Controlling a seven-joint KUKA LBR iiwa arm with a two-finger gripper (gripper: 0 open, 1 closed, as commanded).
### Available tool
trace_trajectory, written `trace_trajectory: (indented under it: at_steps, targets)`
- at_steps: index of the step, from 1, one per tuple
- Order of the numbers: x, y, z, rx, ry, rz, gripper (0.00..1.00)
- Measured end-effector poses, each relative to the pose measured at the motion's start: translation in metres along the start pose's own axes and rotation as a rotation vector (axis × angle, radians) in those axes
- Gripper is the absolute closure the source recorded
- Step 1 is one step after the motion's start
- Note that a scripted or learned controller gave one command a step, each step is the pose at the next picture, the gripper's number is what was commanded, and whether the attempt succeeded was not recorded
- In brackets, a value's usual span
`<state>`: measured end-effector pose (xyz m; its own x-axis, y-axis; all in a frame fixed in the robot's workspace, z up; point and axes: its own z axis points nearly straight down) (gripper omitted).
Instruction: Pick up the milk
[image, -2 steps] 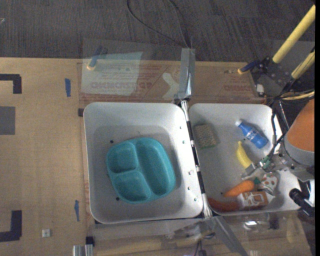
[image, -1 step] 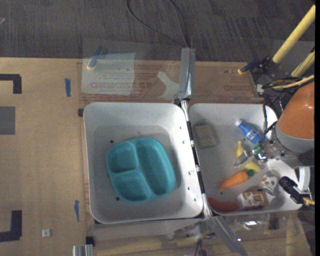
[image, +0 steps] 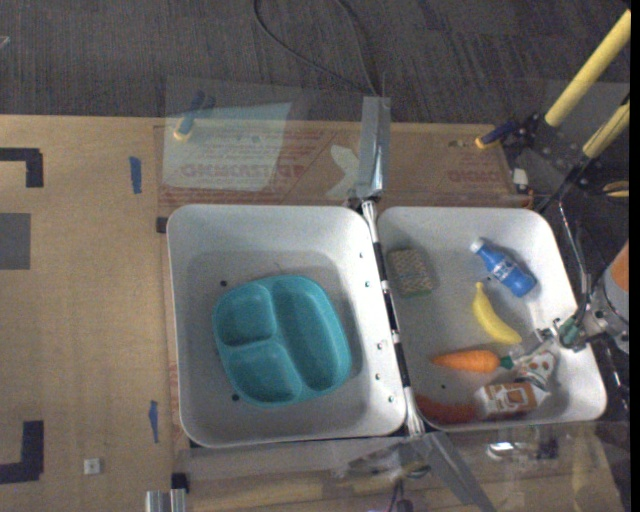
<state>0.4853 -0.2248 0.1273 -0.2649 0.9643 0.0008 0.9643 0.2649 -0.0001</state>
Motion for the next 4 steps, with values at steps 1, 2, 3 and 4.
trace_trajectory:
  at_steps: [1, 2, 3, 4]
  targets:
    - [0.003, -0.003, 0.039, -0.005, -0.002, -0.234, 0.0]
    - [-0.001, -0.002, 0.028, -0.012, -0.008, -0.227, 1.0]
    - [0.003, 0.034, 0.038, -0.006, -0.009, -0.212, 1.0]
    - [0.003, 0.034, 0.039, -0.007, -0.008, -0.212, 0.0]
